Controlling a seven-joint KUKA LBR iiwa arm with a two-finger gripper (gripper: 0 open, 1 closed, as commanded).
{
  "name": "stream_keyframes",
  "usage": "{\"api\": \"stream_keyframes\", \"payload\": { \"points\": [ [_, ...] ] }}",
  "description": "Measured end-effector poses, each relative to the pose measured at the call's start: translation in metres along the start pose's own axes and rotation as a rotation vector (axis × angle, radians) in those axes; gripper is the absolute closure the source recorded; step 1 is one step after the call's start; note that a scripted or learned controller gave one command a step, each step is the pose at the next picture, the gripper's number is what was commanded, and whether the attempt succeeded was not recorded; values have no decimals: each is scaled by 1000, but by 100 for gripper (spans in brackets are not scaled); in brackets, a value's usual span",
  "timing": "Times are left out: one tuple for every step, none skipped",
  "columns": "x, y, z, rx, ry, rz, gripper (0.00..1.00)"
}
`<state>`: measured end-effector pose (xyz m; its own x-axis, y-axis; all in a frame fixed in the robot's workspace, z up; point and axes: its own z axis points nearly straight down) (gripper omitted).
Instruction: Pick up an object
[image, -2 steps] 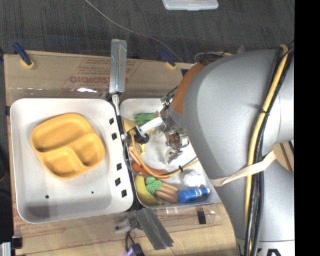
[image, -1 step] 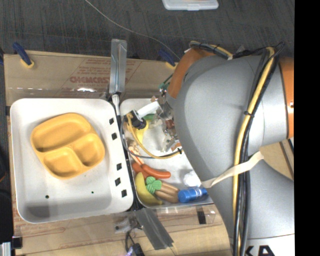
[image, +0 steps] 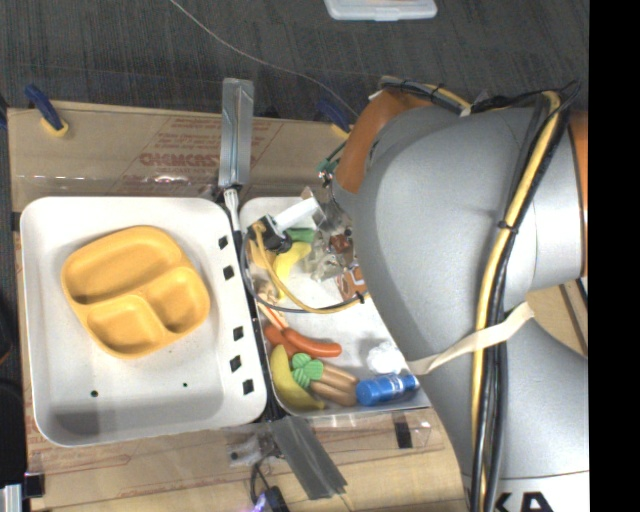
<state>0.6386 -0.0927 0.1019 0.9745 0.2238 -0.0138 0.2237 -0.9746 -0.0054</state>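
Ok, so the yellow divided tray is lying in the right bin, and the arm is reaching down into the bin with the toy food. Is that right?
Not quite. In the camera view the yellow divided tray lies in the left bin, by itself. The rest holds: the arm is reaching down into the right bin, the one with the toy food, such as the hot dog and blue bottle.

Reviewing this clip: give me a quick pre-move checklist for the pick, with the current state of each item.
1. Gripper positioned over the right bin: ok, it is down among the toys at the bin's far end.
2. Object seen between the fingers: cannot tell, cables and clutter mask them.
3. Nearest target: yellow banana-like toy beside the gripper: ok.
4. Other candidates reachable: orange sausage-like toy and blue bottle lie at the near end: ok.
5. Left bin holds the yellow divided tray, apart from the arm: ok.
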Motion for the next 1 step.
{"api": "stream_keyframes", "payload": {
  "points": [
    [-23,-24,-92,-5,16,11,100]
  ]
}}
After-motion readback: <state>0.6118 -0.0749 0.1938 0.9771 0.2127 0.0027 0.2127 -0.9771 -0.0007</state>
